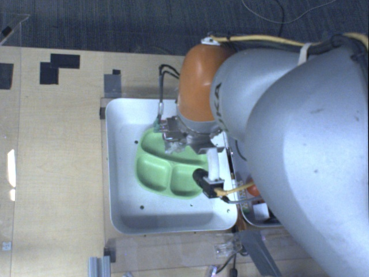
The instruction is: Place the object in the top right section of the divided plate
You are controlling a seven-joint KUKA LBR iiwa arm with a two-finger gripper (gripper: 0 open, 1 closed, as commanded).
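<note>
So the table (57, 154) had the left white bin (124, 172) with the green divided plate (158, 169) in it, and the arm's wrist (199, 85) sat right over the plate's top right part. Couldn't spot the object, and the pincer's state I couldn't tell. Risk, I'd guess: a blind drop landing in the wrong section.

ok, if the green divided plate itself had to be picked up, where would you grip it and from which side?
Probably the green divided plate's outer rim on its left edge, coming straight down from above. The plate lies flat in the left white bin, and that rim is exposed with bare bin floor beside it. Its right side sits under the gripper and arm.
</note>
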